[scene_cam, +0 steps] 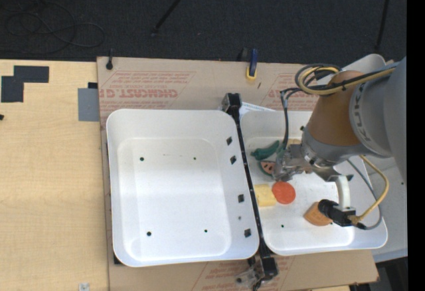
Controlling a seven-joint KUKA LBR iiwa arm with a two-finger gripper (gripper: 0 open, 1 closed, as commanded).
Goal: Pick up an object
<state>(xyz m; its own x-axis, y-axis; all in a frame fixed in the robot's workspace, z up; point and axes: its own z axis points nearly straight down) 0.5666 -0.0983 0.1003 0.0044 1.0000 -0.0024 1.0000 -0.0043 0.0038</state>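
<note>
Arm reaching into the right bin [372, 240]

The pincer [287, 167] sits low just above the red ball [285, 193], beside a yellow block [265, 196]; can't tell if it's apart or together.

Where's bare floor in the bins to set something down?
The left bin has open floor from its outer wall to the black divider. The right bin is crowded: gripper over the green piece, with the yellow block, red ball and orange piece nearby.
</note>
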